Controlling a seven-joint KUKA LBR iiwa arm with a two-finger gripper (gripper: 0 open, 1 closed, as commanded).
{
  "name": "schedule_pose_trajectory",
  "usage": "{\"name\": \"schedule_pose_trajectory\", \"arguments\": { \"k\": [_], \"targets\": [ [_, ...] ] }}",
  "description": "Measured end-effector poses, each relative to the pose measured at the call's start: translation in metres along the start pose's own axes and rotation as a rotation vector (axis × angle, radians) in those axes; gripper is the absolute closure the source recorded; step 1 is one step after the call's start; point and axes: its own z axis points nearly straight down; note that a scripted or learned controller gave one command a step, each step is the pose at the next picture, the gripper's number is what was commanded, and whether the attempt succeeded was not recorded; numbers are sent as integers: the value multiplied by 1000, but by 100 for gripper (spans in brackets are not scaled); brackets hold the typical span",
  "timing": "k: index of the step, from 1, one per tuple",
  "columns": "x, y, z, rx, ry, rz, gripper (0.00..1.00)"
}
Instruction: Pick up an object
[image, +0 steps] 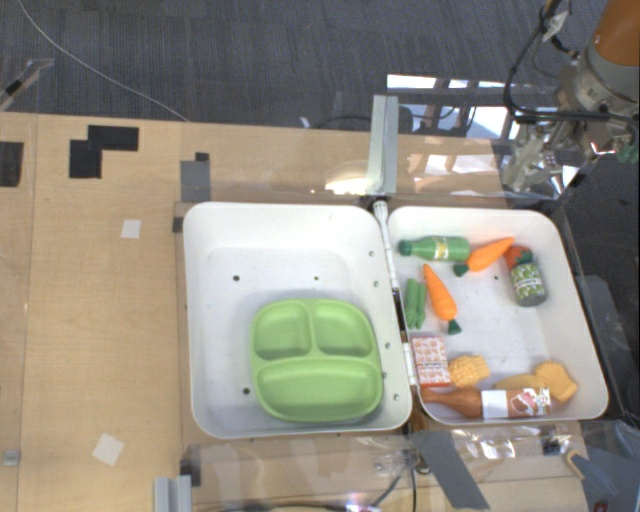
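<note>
One gripper (535, 160) hangs at the top right of the camera view, above the bench just beyond the far rim of the right bin (560, 300), and it carries nothing; whether it is wide or narrow cannot be told, as the metal parts blur together against the bright strip behind them. By my reading the task is at its very start: the approach, with no object yet chosen or touched. Nearest below the gripper, along the far side of the right bin, lie a green bottle (435, 247), an orange carrot (489, 254) beside its cap end, and a small jar with a red lid (526, 280). A second carrot (440, 295) lies toward the middle, with green pea pods (413, 302) against the wall shared with the other bin. Along the near side sit a small red-and-white box (430, 361), a yellow waffle-like piece (468, 371), a brown sauce bottle (490, 403) and a tan biscuit shape (555, 381). The left bin (210, 300) holds a green divided plate (317, 358). The next move likely calls for travelling over the right bin and descending on a piece with free space around it; the middle carrot looks well isolated, while the bottle and first carrot crowd each other.
</note>
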Motion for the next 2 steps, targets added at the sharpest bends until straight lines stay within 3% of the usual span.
{"name": "schedule_pose_trajectory", "arguments": {
  "k": [1,2],
  "targets": [
    [63,52,32,-2,7,110,100],
    [46,-8,30,1,5,13,100]
  ]
}}
